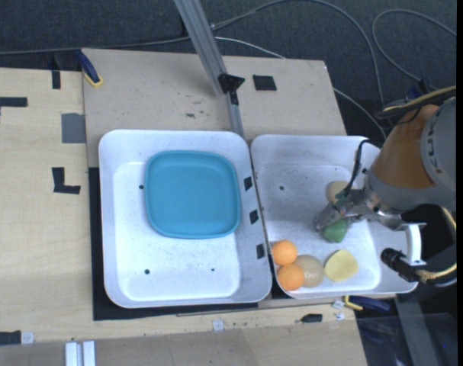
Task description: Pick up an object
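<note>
In the right bin (pixel 292 166), my gripper (pixel 334 221) is low over a small green object (pixel 337 232), which peeks out just beneath its tip. A pale round object (pixel 337 191) lies right behind the gripper, partly covered by it. Along the bin's front edge sit two orange balls (pixel 284 252) (pixel 290 277), a beige round object (pixel 310 270) and a yellow object (pixel 342 264). The arm's orange band (pixel 405 157) rises from the right above the wrist.
The left bin (pixel 124 273) holds a light blue square plate (pixel 192 194). A grey metal bar (pixel 208 44) slants across the bench behind the bins. Cables run along the right side, near the arm.
</note>
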`<state>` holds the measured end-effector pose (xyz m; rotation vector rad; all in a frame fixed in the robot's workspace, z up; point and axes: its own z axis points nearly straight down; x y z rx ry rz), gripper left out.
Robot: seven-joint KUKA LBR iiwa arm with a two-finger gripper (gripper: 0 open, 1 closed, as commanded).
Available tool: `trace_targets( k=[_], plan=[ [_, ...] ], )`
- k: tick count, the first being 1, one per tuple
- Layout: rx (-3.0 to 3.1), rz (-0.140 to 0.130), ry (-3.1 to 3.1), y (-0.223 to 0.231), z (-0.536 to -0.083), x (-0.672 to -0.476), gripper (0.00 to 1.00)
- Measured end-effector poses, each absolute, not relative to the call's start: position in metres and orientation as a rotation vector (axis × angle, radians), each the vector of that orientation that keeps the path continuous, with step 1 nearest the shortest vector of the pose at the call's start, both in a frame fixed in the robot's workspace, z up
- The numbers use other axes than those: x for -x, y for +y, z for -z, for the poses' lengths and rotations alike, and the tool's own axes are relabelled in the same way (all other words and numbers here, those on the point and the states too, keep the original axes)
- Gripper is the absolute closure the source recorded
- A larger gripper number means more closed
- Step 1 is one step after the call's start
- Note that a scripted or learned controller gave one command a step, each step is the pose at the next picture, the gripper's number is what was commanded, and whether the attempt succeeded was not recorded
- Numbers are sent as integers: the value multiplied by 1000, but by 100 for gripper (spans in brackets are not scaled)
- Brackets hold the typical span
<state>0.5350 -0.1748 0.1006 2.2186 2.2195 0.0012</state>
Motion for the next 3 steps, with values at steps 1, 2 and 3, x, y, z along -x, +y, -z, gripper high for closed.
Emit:
trace_targets(
  k=[1,2,3],
  plan=[
    [-2218,-3,2220,-175,-159,-544,100],
    [-2218,-4,2220,-171,-216,-537,100],
    [-2220,-1,2222,-171,-233,-537,100]
  ],
)
